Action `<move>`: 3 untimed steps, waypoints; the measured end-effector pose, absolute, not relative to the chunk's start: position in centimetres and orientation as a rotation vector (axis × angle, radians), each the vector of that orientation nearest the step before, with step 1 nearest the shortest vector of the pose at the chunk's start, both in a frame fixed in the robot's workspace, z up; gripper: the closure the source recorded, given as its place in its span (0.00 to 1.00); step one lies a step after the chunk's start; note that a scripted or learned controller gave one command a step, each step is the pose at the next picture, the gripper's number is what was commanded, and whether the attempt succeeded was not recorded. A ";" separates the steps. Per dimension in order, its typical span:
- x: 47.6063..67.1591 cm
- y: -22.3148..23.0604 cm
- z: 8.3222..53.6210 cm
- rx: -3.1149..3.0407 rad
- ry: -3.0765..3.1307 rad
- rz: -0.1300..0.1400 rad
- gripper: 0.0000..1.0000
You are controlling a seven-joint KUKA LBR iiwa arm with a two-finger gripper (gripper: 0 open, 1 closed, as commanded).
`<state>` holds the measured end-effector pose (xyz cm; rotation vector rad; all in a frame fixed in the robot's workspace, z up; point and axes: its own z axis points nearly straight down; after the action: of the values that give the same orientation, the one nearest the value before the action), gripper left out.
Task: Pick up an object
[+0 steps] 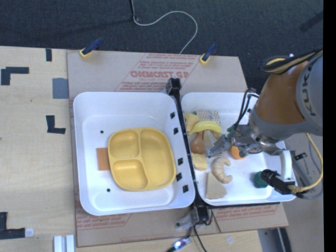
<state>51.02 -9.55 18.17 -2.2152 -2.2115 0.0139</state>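
So the pile of toy food sits in the right-hand shallow white bin [247, 193], bunched against the black divider wall [184, 135] between the two bins. The thing I'd call the target is the tan croissant-shaped piece [222, 169], lying near the middle of that bin with its long axis running roughly top-left to bottom-right in the camera view, curled at the lower end. Just above it there's a brownish rounded piece [198, 145], a yellow banana [206, 127] and a pale yellow lump [200, 163]; below it is a beige wedge-shaped block [216, 188]. A small orange piece [237, 152] sits right by the wrist hardware, and a dark green round object [259, 179] is off toward the bin's right side.

The two-finger gripper [218, 148] comes in from the right on the grey and orange arm [283, 101], with its metal tip pointing left and slightly down, ending just above the croissant and close beside the brownish piece. Honestly I can't tell how far open it is from this angle, and I don't see anything clearly held. My read: the croissant lies just below and slightly right of the tip, so the move is a short shift that way, then down.

The left-hand white bin [89, 140] holds a yellow sectioned plastic plate [142, 158] with a flat orange-brown card [103, 159] poking out from under its left edge.
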 end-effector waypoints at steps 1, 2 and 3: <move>51.3 -9.5 18.7 -2.219 -2.221 0.002 0.00; 50.6 -9.5 12.4 -2.217 -2.217 0.007 0.00; 50.6 -9.4 8.2 -2.220 -2.223 0.003 0.00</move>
<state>50.55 -9.44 8.23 -2.2205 -2.2227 0.0033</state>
